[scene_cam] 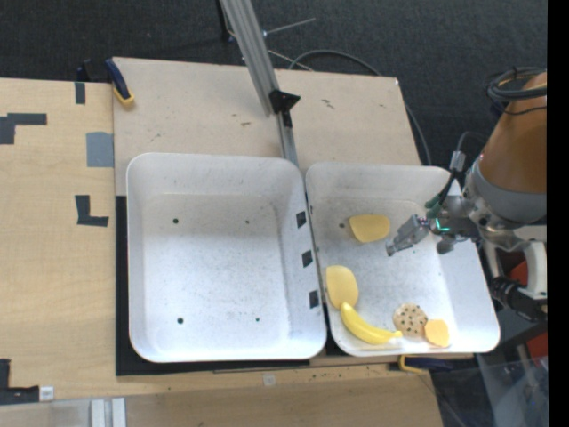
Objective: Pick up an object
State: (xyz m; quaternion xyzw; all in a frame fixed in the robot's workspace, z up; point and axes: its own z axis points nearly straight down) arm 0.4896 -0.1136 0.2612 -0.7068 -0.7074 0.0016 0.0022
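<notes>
The right bin holds several toy foods. A pale yellow piece lies near its back, and a yellow rounded piece rests by its left wall. Along the front lie a banana, a speckled cookie and a small orange piece. My gripper hangs over the middle of the right bin, just right of the pale yellow piece and apart from it. It is open, with nothing between its fingers.
The left bin sits beside the right one, separated by a shared wall. A slanted metal rail runs down from the top to the bins' back edge. A yellow-and-blue clamp lies on the bench's far left corner.
</notes>
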